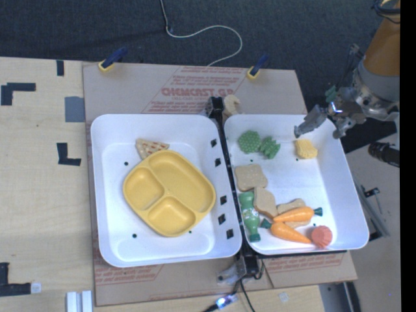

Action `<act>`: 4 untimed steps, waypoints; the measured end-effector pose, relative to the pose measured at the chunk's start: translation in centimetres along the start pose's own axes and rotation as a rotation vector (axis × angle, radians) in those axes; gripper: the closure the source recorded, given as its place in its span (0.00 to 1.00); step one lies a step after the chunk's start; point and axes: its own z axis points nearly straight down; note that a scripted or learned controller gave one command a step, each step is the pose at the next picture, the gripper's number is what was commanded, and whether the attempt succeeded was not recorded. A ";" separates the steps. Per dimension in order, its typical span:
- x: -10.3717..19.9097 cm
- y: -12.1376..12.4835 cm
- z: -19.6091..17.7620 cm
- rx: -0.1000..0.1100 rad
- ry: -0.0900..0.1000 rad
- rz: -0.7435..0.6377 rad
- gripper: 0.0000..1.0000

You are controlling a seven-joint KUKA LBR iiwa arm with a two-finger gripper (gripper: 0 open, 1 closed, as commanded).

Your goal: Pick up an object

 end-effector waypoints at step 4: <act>-0.8 -0.4 15.3 -0.007 -0.002 -0.003 0.00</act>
